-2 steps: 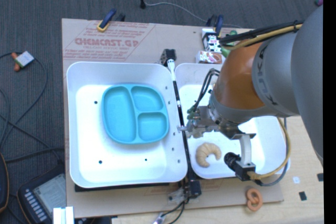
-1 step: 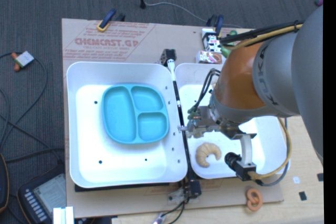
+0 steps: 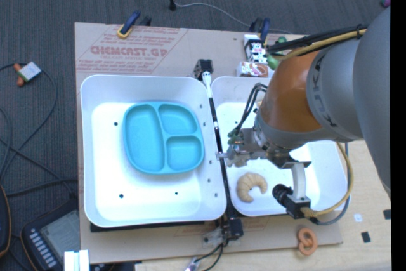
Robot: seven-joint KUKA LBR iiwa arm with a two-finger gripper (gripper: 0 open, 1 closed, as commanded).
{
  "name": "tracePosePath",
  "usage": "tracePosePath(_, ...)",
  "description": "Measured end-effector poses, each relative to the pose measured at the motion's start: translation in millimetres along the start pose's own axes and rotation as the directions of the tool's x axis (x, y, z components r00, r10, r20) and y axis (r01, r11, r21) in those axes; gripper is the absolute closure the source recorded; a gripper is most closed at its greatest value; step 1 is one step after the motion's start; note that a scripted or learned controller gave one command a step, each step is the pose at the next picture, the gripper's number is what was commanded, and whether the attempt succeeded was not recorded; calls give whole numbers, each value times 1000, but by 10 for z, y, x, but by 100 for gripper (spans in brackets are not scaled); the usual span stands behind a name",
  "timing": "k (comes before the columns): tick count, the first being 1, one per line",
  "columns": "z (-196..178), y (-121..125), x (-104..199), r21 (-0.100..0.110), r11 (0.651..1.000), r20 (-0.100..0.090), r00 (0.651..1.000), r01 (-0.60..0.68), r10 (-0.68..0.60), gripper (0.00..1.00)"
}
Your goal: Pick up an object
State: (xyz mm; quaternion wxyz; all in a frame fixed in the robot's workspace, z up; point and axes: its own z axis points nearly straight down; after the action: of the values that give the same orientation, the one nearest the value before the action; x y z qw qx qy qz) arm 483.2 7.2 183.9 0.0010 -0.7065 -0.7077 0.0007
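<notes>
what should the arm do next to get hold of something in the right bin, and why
Probably shift the gripper a little toward the near edge of the right bin and lower it over the croissant. The gripper sits just above the croissant in the camera view, apart from it, with nothing seen in its grasp. The croissant lies loose on the bin floor, the closest thing to pick.

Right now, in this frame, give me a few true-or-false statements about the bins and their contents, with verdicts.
1. The blue divided plate lies in the left bin. True.
2. A croissant lies in the right bin. True.
3. The croissant sits on the plate. False: it lies on the right bin's floor, near the front.
4. The plate has two compartments. False: three.
5. The arm hangs over the left bin. False: over the right bin.
</notes>
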Motion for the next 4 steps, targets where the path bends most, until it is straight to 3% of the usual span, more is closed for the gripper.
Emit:
tracePosePath(3, -2, -1, -356, -1, 1000, 2, 1000, -2, 2, 100)
tracePosePath(4, 551, -7, -1117, 1, 1000, 2, 1000, -4, 4, 100)
